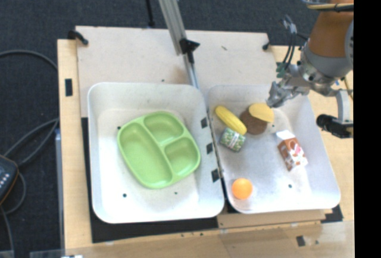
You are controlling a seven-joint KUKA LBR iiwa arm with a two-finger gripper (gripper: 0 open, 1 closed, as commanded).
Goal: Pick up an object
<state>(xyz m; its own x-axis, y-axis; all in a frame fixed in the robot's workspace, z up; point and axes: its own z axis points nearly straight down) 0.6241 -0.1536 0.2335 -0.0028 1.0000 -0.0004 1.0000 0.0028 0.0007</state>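
The right bin [309,191] holds a yellow banana [230,119], a small green-labelled can [233,140], a brown and yellow round object [257,118], a red and white carton [292,152] and an orange ball [241,189]. My gripper [278,96] hangs over the bin's far edge, just up and right of the brown and yellow object. Nothing shows between its fingers.
The left bin [107,203] holds a green divided plate [158,148]. A slanted metal post [169,6] rises from the back between the bins. Cables [292,42] trail off the wrist at the right, above the bench edge.
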